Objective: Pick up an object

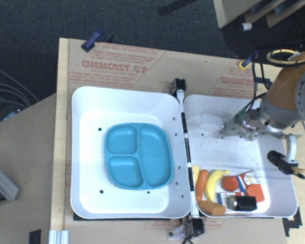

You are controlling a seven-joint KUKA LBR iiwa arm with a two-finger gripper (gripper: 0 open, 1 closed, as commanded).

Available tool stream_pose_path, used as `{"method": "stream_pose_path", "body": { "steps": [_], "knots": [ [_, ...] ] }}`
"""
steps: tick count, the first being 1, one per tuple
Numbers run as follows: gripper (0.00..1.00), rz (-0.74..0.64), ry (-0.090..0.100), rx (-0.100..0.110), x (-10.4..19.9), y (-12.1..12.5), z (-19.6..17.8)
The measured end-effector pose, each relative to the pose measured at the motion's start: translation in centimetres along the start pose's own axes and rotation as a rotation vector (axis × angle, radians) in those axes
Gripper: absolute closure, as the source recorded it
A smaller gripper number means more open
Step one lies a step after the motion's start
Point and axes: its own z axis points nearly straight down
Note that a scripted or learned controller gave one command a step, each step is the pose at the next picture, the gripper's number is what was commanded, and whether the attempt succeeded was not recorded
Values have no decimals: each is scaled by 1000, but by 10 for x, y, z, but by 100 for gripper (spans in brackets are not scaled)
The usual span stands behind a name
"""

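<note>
Camera view from above the bench: the gripper (241, 127) hangs low over the far end of the right-hand bin (218, 106), its metal fingers (228, 129) splayed apart with nothing between them, while the things it might lift lie heaped well away in the near corner of that same bin. That heap (a banana (214, 182), an orange carrot-like piece (202, 183), a brown bread-like piece (212, 207), a red tomato-like piece (231, 182), a black block (246, 203) and some small packets too jumbled to name) is packed so that each piece touches its neighbour. The blue divided plate (138, 155) sits alone in the left bin (90, 102). The risk from here is plain: a close at the present spot would likely catch only the bare bin floor, and a descent into the crowded corner could wedge a finger against the bin wall or nudge two pieces at once, so that neither is held firmly.
</note>
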Motion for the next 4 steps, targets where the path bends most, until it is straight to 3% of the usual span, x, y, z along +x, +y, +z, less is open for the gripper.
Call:
{"method": "stream_pose_path", "body": {
  "steps": [1, 2, 3, 4],
  "knots": [
    [0, -2, 1, 35, -1, 36, 4],
    [0, -2, 1, 27, -5, 37, 4],
    [100, 0, -2, 1, -3, 43, -11],
    [100, -1, -1, -5, 63, 44, -93]
  ]
}}
